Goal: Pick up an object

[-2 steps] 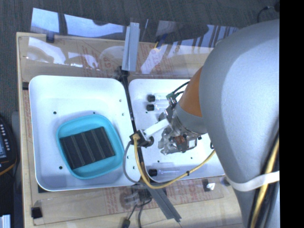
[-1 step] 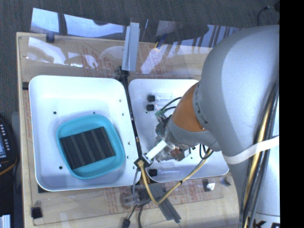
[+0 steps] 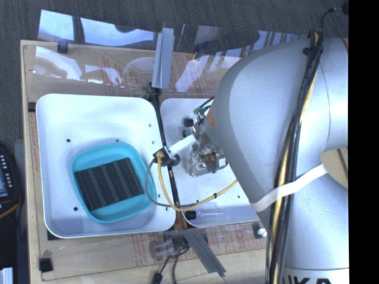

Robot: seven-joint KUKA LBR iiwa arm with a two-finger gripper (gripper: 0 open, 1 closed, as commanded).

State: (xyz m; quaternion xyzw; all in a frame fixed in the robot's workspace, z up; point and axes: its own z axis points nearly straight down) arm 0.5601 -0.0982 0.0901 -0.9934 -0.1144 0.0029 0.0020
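The grey arm [image 3: 284, 135] hides most of the right bin [image 3: 177, 114], and the hand [image 3: 204, 155] low inside it is too cluttered to read; what it might take cannot be made out. The wooden surface [image 3: 89, 259] carries both bins; the left bin [image 3: 59, 117] holds a teal tray [image 3: 112, 185] with dark ribbing.

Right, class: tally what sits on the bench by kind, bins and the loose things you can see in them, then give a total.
White bins: 2, the left bin and the right bin
Blue trays: 1, the blue tray in the left bin
Total: 3
The arm hides much of the right bin.
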